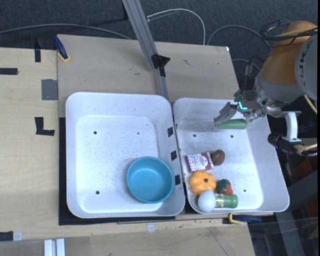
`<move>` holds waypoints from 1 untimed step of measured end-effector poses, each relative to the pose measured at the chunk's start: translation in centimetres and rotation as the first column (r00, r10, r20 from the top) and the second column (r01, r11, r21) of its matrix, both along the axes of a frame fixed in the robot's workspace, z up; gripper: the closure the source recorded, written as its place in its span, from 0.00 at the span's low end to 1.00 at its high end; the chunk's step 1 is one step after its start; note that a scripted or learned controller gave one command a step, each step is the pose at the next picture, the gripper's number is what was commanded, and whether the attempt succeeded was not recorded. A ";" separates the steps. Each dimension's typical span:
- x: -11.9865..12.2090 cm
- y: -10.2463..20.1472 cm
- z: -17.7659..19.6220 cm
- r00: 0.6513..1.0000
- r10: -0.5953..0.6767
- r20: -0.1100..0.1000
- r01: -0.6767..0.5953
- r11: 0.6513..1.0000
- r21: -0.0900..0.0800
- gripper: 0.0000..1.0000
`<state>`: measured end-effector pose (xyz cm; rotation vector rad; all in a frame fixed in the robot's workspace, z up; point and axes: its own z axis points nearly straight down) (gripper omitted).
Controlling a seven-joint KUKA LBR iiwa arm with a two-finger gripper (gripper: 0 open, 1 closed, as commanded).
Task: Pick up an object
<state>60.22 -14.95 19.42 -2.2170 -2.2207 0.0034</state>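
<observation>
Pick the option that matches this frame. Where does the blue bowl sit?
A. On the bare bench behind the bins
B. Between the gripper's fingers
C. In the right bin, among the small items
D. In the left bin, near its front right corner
D: the blue bowl rests on the floor of the left bin, close to the wall shared with the right bin.

No text, label or number can be read anywhere.

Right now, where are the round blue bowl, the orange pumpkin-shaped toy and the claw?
Round blue bowl (149, 179), camera view, inner bottom.
Orange pumpkin-shaped toy (202, 182), camera view, top of body.
Claw (228, 116), camera view, midway between fingertips.
</observation>
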 end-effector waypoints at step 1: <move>0.1 0.0 0.1 1.000 0.001 0.003 -0.001 1.000 -0.001 0.00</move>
